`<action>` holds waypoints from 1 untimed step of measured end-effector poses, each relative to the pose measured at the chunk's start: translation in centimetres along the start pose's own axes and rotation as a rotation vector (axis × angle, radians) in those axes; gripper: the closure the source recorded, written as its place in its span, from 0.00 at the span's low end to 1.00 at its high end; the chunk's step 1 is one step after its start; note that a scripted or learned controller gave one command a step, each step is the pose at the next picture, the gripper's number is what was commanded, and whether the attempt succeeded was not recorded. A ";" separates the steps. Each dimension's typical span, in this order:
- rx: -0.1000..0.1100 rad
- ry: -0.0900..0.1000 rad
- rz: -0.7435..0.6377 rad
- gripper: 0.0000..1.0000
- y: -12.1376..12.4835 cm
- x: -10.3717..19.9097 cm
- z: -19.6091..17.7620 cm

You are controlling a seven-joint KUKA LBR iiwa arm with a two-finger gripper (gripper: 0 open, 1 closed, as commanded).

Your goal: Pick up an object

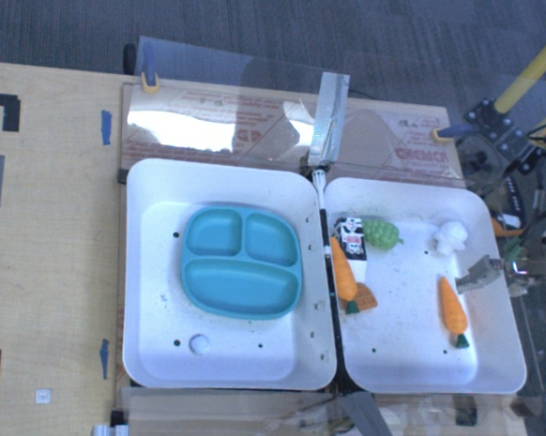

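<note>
Barely visible, the pincer [480,273] beside a carrot [452,309] is blurred; its state is unclear.

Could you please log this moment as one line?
gripper over right bin | beside carrot | nothing seen held | plate in left bin

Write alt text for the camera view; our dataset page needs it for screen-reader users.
Two shallow white bins sit side by side: the left bin holds a blue divided plate, and the right bin holds two toy carrots, a green toy and a small white object. The gripper reaches in low from the right, near the right-hand carrot.
</note>
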State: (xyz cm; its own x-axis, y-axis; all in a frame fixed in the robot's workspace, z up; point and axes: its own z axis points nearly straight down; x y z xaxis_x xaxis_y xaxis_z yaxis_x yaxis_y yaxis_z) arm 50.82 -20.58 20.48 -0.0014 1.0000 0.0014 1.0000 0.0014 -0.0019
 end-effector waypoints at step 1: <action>-0.006 0.000 0.015 0.00 0.1 0.6 10.8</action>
State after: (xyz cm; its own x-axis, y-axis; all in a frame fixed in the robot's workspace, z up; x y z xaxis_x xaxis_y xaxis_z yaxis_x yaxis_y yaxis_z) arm 50.87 -19.98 9.64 0.0134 0.9999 0.0018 0.9999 -0.0134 0.0039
